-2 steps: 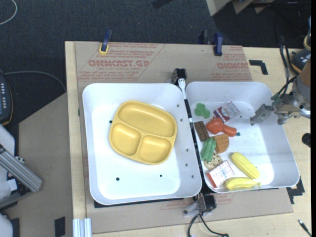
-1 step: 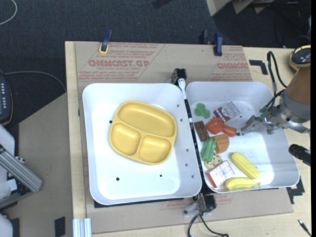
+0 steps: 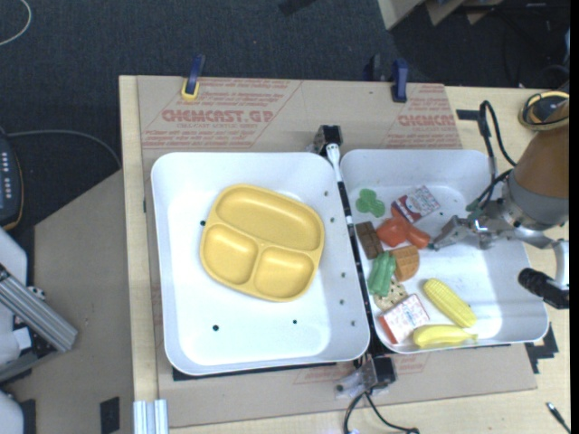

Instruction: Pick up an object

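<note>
One banana (image 3: 442, 336), one corn (image 3: 450, 302), maybe two cartons (image 3: 417, 202).

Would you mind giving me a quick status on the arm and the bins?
Gripper low over right bin, nothing between fingers. Toy food clustered along bin's left side; orange piece nearest the tips. Yellow tray sits in left bin.

Both white bins (image 3: 172, 242) are evenly and brightly lit from above — their floors are nearly washed out, with soft glare along the rims. Short, diffuse shadows are cast under the yellow tray (image 3: 262, 240). The dark floor (image 3: 109, 25) stays dim. Around the gripper (image 3: 441, 239) detail is slightly smeared, possibly by motion — fine edges there cannot be resolved. The whole picture is mildly soft and grainy.
</note>
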`<state>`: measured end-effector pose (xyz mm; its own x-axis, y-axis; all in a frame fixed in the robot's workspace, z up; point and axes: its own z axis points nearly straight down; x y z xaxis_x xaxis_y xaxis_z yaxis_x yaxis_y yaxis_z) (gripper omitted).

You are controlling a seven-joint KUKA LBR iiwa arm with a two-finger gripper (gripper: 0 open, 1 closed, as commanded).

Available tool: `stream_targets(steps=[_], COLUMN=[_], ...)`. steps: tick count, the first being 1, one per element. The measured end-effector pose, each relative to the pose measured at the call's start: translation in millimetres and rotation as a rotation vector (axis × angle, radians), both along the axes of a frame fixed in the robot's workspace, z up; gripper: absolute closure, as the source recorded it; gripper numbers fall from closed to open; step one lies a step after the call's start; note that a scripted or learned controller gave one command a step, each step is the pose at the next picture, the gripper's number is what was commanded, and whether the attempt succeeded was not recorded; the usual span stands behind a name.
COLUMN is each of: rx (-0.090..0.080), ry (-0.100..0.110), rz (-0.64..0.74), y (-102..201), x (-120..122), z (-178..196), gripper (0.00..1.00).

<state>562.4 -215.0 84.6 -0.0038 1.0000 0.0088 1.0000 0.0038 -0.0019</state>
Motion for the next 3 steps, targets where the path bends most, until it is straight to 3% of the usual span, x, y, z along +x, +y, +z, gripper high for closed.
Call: stream_targets(steps=[1, 3], rx=[-0.007, -0.012], ry=[-0.004, -0.01], rz=[-0.001, -0.002], y=[-2.9, 6.1], x=[-0.1, 8.4], z=[11.3, 132.7], gripper=[1.0, 1.0])
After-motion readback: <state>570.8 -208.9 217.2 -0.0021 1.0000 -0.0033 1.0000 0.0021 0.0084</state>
